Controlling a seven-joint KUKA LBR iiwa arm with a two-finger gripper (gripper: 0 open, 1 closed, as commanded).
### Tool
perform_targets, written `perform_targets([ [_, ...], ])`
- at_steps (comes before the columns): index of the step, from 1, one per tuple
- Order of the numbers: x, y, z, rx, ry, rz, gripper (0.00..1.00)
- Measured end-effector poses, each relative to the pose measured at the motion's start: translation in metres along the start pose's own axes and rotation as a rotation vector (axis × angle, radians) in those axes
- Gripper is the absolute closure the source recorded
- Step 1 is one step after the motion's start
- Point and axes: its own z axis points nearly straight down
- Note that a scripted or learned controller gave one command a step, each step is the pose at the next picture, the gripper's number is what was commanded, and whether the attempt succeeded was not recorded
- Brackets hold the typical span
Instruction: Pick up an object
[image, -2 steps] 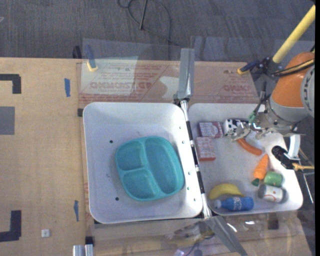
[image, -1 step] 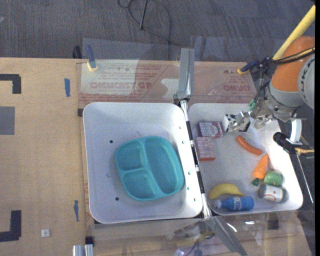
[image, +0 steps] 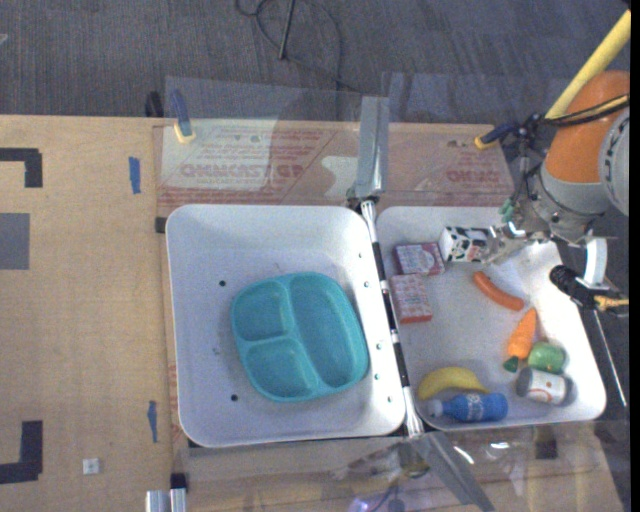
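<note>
Grey arm (image: 575, 190), orange band (image: 585, 135), black cables

Count: 2 bins (image: 190, 240); 1 plate (image: 298, 336); 2 boxes (image: 411, 297); 1 carton (image: 465, 243); 1 sausage (image: 497, 290); 1 carrot (image: 522, 335); 1 banana (image: 450, 380); 1 bottle (image: 472, 407); 1 can (image: 545, 385).

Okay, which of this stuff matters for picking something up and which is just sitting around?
For the job: gripper, milk carton, sausage, carrot, banana, blue bottle, two red packets.

Lying about: teal divided plate, left bin, blue tape.
</note>
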Motion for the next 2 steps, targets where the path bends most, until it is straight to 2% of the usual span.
perform_targets([
  [1, 0.001, 0.002, -0.002, -0.008, 0.001, -0.001, 0.00],
  [2, -0.007, -0.060, 0.026, -0.045, -0.005, -0.063, 0.00],
])
